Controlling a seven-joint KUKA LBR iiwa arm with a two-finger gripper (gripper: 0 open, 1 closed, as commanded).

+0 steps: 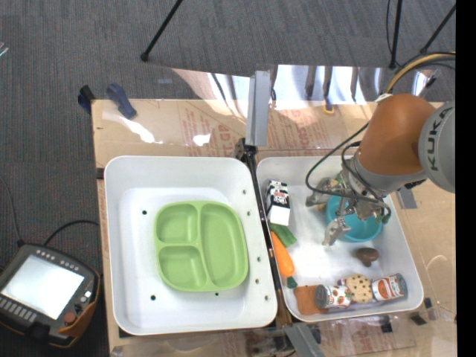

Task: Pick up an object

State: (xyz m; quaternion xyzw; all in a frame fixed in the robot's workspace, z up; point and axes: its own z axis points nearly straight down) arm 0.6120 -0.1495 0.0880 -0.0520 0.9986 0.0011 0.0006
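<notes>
A divided plate (201, 245) lies in the left bin (119, 199); a bowl (364, 229) sits in the right bin (411, 274).

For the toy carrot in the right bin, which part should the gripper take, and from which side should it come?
Take the carrot at the middle of its orange body, coming from straight above with the fingers across its narrow width. It lies flat along the left wall of the right bin, so a sideways approach looks blocked there.
</notes>
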